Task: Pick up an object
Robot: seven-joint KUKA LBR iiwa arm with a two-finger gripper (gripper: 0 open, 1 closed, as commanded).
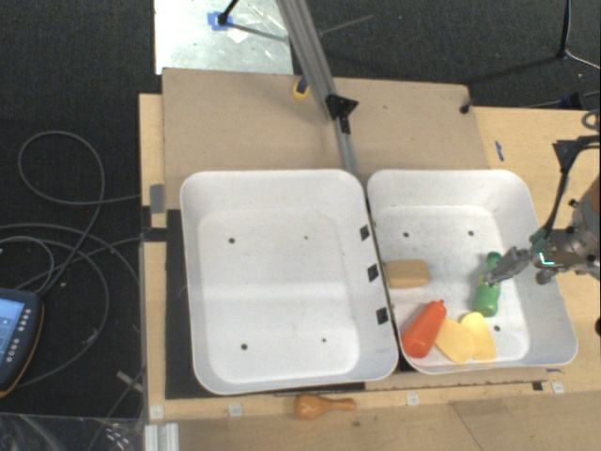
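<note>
Camera view: hand [496,269] over green bottle [486,296].

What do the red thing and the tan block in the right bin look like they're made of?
The red thing looks like smooth moulded plastic: uniform bright colour, rounded bottle-like shape, orange end. The tan block looks matte and dull, with soft rounded edges, perhaps foam, sponge or unfinished wood; the view is too coarse to say which.

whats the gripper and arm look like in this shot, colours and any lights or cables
The gripper is a slim grey metal piece with pale fingers, entering from the right edge. A small teal-green light glows on its body. A thin dark cable rises above it. A sliver of the arm's orange band shows at the edge.
</note>
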